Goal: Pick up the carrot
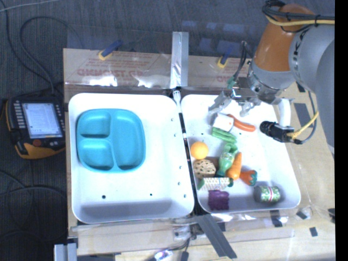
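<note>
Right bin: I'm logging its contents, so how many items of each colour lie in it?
Orange: 4
Green: 3
White: 1
Brown: 1
Purple: 1
Total: 10, though the middle pile overlaps, so this is approximate.

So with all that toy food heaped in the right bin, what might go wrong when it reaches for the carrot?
1. The gripper hangs over the bin's upper part, near a white block and a red-orange piece, so it may close on those instead.
2. The carrot lies lower, pressed against green vegetables and a cookie; the fingers may snag a neighbour or slip off.
</note>
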You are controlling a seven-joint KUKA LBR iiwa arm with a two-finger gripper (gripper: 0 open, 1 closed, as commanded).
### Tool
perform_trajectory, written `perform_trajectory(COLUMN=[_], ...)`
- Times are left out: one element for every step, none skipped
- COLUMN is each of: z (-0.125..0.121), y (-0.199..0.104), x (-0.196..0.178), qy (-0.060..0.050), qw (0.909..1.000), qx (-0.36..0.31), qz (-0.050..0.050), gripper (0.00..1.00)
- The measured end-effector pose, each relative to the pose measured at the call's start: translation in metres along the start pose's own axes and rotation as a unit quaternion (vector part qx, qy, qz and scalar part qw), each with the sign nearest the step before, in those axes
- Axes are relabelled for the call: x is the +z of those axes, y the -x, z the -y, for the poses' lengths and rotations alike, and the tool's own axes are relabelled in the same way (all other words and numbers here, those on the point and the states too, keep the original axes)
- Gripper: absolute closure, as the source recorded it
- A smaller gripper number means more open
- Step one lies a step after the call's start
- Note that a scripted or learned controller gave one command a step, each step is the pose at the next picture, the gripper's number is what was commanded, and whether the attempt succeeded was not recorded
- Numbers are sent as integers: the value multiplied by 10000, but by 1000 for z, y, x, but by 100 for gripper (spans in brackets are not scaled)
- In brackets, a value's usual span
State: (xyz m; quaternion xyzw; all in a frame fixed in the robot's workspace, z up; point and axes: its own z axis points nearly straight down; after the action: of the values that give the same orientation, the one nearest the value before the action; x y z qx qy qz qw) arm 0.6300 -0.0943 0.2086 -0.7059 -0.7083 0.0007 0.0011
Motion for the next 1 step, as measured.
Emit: perform_trajectory(z=[42], y=[55], x=[27], qy=[5], qw=[9983], qx=[-575], qz=[9], gripper=[0])
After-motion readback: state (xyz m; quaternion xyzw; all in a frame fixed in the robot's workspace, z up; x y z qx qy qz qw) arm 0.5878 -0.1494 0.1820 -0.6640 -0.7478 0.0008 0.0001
